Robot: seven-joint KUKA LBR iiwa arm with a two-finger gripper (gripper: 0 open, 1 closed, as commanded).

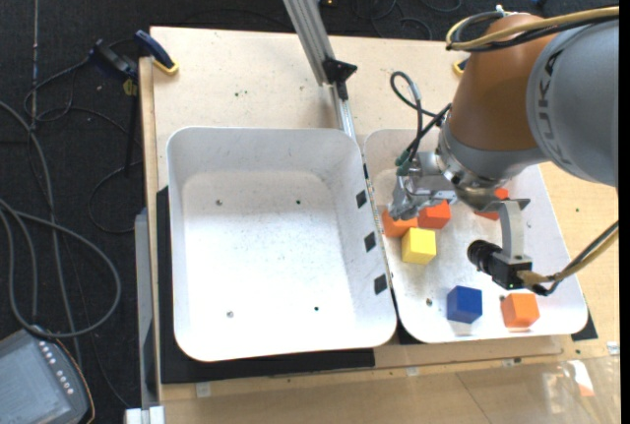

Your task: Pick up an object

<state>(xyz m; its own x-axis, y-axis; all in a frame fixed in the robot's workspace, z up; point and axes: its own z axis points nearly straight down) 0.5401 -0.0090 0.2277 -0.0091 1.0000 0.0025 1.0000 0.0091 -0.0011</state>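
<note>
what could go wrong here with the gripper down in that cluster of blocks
The gripper sits low among the orange blocks with the yellow block right beside them, so it may nudge neighbours rather than grasp one cleanly. That cluster lies close to the right bin's inner wall, so a shoved block could jam against it.

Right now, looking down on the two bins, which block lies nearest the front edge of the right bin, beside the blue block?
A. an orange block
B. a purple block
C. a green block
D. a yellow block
A: an orange block sits just right of the blue block at the front of the right bin, while the yellow block lies farther back.
</note>
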